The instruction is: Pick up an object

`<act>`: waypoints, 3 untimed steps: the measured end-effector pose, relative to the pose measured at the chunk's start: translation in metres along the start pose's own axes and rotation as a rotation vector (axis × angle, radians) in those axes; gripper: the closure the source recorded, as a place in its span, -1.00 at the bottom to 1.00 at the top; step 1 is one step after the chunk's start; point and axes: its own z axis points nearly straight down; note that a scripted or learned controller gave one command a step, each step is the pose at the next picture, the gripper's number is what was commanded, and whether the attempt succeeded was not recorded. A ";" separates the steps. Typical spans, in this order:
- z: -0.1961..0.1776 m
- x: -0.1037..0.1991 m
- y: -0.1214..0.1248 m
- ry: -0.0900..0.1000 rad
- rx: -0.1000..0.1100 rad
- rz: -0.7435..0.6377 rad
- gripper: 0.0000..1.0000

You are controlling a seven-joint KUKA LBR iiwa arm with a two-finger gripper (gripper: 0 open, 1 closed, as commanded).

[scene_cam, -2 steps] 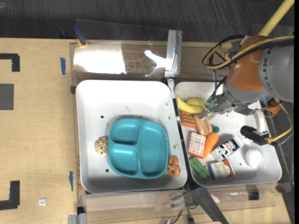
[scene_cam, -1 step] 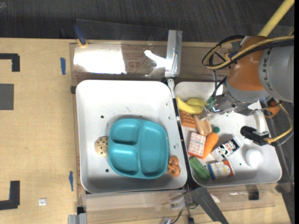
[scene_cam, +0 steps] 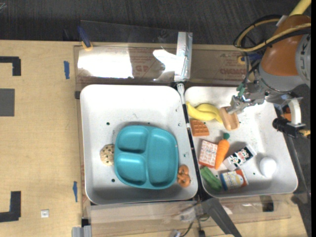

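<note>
The left bin holds a big blue plate near its front edge, with a cookie touching the plate's left side. The right bin holds the small toys. The gripper hangs over the back part of this bin, and I cannot tell if it is open or closed. A tan block sits right under it, toward the front, maybe touching it. The banana lies just left of the block, with its long side running left to right. The carrot lies closer to the front.
</note>
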 end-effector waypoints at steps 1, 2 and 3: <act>0.071 0.002 -0.049 0.001 -0.002 0.203 -1.00; 0.049 0.034 -0.051 0.002 0.005 0.134 -1.00; 0.071 0.039 -0.089 0.003 -0.005 0.336 -1.00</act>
